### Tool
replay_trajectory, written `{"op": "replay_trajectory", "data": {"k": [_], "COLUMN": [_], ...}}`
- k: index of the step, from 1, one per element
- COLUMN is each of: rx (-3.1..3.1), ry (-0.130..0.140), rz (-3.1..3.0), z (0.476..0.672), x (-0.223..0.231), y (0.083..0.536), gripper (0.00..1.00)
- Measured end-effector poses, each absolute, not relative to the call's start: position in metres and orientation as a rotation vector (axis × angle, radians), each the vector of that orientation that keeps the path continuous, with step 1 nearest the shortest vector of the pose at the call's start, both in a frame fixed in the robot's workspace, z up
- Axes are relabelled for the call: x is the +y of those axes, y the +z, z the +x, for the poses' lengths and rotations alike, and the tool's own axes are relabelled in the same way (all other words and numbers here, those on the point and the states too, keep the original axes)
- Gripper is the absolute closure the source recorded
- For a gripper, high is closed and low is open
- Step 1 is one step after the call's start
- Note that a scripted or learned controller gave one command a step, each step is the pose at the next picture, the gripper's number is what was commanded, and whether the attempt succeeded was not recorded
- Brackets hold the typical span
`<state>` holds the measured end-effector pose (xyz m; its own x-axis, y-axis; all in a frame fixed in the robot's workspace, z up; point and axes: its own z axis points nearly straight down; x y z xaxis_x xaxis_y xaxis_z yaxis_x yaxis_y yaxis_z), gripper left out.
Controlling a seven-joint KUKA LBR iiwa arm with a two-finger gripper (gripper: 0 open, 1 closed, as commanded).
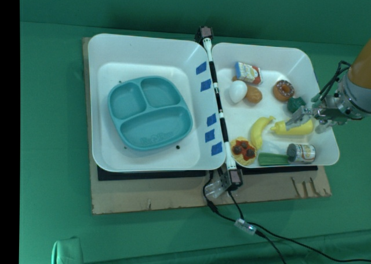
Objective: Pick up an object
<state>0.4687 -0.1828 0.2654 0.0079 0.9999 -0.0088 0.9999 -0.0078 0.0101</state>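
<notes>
Two bins: the left bin (104, 60) holds a teal divided plate (149, 112); the right bin (307, 63) holds all the small things I could take.
Camera view, my fingers (306, 117): they hang low at the right bin's right side, over the yellow piece (293, 128) that lies there, just beside the dark green piece (297, 104).
Finger state: parted, as far as I can tell, with nothing seen clamped between them.
Other candidates: banana (260, 129), tin can (301, 153), green cucumber (272, 159), donut (284, 90), white egg (237, 91), brown egg (253, 95), small carton (248, 73), fruit tart (243, 150).
Done so far: I judge only the approach; everything rests on the bin floor.
Left to do: close on one thing, most likely the yellow piece, and lift it clear.
</notes>
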Motion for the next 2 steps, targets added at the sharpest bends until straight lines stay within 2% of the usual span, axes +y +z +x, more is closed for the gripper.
{"op": "replay_trajectory", "data": {"k": [1,2], "rx": [2.199,2.205], "ry": [0.009,0.004], "rz": [2.221,2.220], "z": [0.471,0.469], "x": [-0.191,-0.146], "y": [0.187,0.247], "gripper": [0.00,0.00]}}
